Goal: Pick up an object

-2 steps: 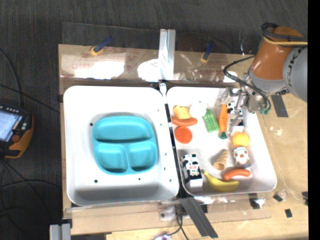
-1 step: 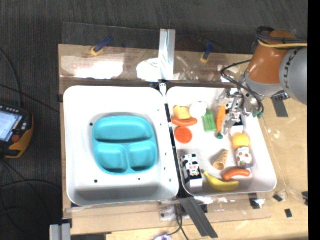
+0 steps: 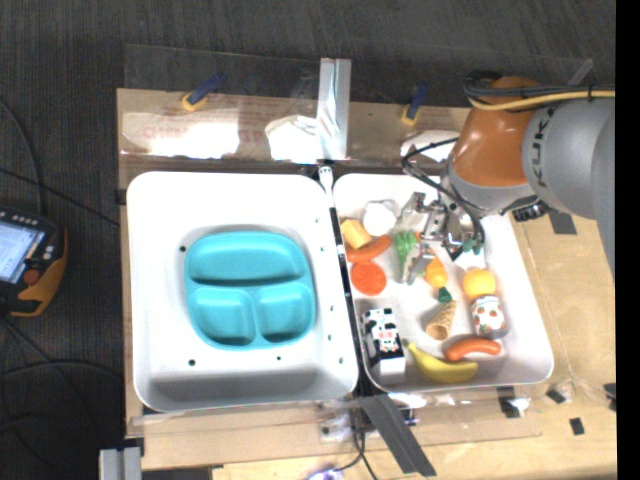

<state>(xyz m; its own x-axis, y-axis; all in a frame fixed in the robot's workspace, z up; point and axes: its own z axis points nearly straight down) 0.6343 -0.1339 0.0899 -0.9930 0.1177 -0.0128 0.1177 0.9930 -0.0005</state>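
Reaching in: gripper (image 3: 432, 236) low over upper middle of right bin (image 3: 530, 298); how its jaws stand, I cannot tell, nor that it grips anything.
Likely target: green toy vegetable (image 3: 404, 251), just left of the gripper, lying among play food.
Handling: probably light, stiff, slick plastic; take it across its narrow middle.
Crowding: orange carrot piece (image 3: 436, 271), yellow toy (image 3: 354, 234), white ball (image 3: 378, 217) close by.
Lower frame: banana (image 3: 444, 367), sausage (image 3: 472, 348), ice-cream cone (image 3: 441, 320).
Left bin: blue divided tray (image 3: 250, 286).

Bright, even overhead light; slightly soft.
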